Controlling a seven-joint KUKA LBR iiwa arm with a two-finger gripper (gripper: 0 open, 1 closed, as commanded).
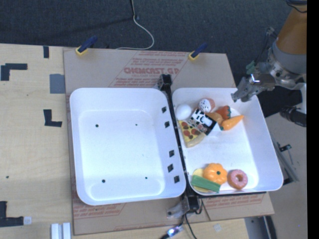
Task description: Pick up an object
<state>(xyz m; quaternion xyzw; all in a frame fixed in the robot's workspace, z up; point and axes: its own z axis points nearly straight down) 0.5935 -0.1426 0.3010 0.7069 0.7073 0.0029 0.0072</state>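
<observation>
My gripper [242, 93] hangs over the far right rim of the right bin [259, 148], above and right of the toy pile. Nothing shows between its fingers. In the bin's far part lie a white egg [183, 111], a small round red-and-white toy [206, 104], a black-and-white cow-patterned piece [202, 120], a pizza slice [191, 133], a red toy [224, 111] and an orange carrot [232, 122]. At the near edge sit an orange pumpkin [215, 173], a green piece [205, 184] and a pink donut [237, 179].
The left bin [84, 133] adjoins the right one, with black clips along the shared wall. Both rest on a cardboard sheet [144, 68] held by blue-and-yellow clamps. A cable [139, 21] runs at the back.
</observation>
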